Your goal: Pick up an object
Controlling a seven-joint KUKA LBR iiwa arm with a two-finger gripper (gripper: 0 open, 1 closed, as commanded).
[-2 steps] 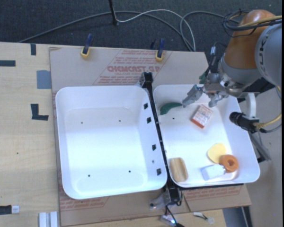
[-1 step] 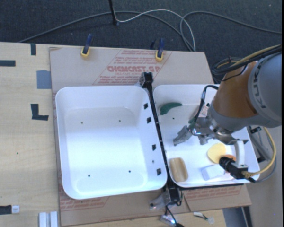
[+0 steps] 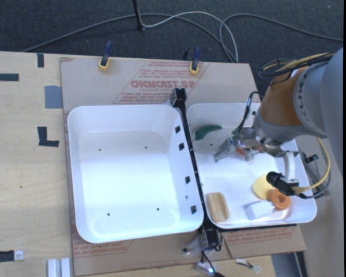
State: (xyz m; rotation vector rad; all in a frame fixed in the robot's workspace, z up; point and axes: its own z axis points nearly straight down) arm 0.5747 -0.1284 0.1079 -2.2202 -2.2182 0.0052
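The arm was seen reaching in from the right, its orange band above the wrist, bent down over the right bin. The claw was lowered into the far half of that bin, its fingers pointing left and spread apart, with nothing observed between them. A green object lay just beyond the fingertips, near the bin's left wall, apart from the claw.

Whether the fingertips touched the bin floor could not be determined. The wrist hid part of the bin's right side.

Along the near side of the right bin were noted a tan block, a pale flat piece, a yellow item and an orange item, the last two partly covered by a black fitting and cables. The left bin adjoined across a black divider. Both bins rested on cardboard clamped to the worktop.
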